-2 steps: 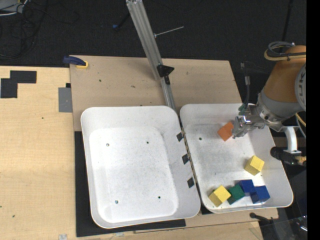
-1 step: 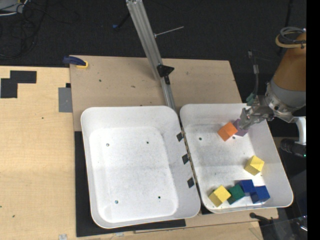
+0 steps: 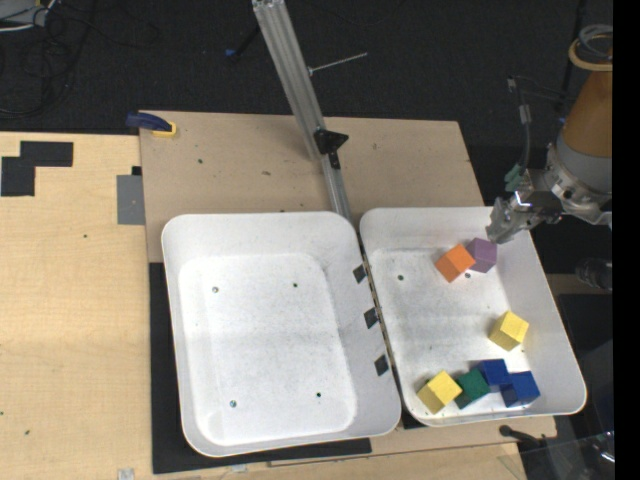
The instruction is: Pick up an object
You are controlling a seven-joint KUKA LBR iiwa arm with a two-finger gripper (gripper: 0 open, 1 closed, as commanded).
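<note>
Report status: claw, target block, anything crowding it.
Claw over right bin's far edge, nothing seen between fingers. Purple block just below it. Orange block touching purple's left side, crowding the grasp.

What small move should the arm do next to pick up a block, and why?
Probably lower the gripper a little toward the purple block, which lies just below it, touching the orange block in the right bin. It is the nearest block, and nothing is seen held yet.

arm [image 3: 590, 118]: cut off at right edge, upper part out of frame
gripper [image 3: 503, 223]: fingers too small/blurry, can't tell state
green block [image 3: 472, 386]: partly hidden behind blue blocks [image 3: 508, 381]
</note>
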